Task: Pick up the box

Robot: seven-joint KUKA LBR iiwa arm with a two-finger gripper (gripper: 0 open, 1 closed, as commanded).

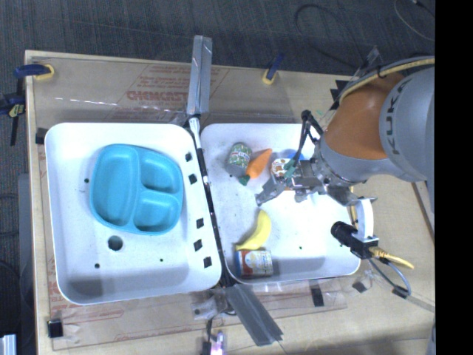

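In the right bin (325,261), the box (280,168) is a small colourful item with blue and orange print. It lies near the bin's back, just right of an orange carrot (258,163). My gripper (284,185) hangs low over the bin, right beside and partly over the box's near side, and hides part of it. I cannot make out whether the box is in the gripper's hold. The grey arm with its orange band (362,128) reaches in from the right.
A green crumpled can (239,156) lies left of the carrot. A banana (256,230) and a red-labelled tin (255,262) sit near the right bin's front. The left bin (66,265) holds a blue divided tray (137,188).
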